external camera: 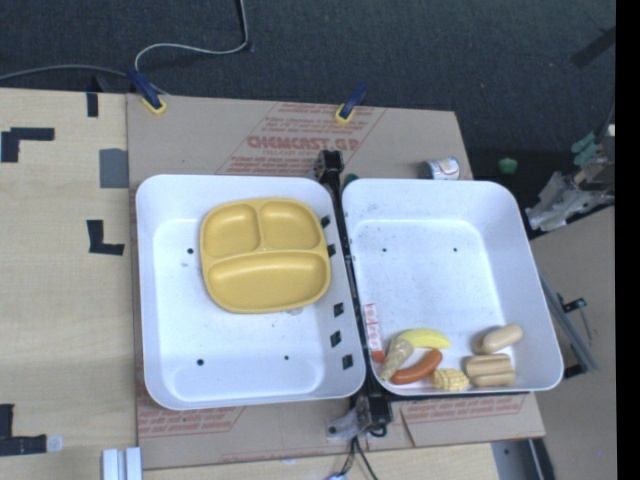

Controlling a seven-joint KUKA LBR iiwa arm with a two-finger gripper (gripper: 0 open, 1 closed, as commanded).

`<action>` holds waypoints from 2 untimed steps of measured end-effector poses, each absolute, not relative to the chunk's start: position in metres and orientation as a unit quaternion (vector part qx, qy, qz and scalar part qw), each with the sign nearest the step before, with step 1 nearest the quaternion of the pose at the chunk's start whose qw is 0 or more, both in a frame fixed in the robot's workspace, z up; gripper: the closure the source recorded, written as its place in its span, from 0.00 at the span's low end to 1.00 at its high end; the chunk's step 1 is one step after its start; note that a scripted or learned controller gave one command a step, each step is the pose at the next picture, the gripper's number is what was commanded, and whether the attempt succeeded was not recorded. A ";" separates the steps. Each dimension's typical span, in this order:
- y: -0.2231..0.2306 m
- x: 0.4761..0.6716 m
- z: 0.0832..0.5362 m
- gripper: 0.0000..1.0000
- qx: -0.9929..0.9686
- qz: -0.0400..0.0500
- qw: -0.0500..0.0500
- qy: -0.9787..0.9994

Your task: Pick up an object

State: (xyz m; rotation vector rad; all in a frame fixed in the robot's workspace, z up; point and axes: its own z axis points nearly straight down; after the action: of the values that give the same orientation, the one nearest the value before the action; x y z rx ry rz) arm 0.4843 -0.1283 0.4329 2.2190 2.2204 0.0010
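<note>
Toy food (447, 359) lay clustered at the right bin's (440, 253) five o'clock corner, the red sausage's (418, 370) long axis running two-to-eight o'clock.

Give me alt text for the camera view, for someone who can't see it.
Two shallow white bins sit side by side on a bench, seen from above. The left bin holds a yellow divided plate; the right bin has toy food bunched along its near edge: a banana, a hot dog, corn and bread rolls.
</note>
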 end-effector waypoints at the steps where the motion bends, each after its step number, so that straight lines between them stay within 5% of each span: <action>1: -0.189 0.483 0.363 1.00 0.707 -0.001 0.000 0.707; 2: -0.224 0.484 0.499 1.00 0.707 0.000 0.001 0.707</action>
State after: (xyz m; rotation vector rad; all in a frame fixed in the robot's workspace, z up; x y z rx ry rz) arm 0.4840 -0.2242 0.4991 2.2194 2.2197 -0.0008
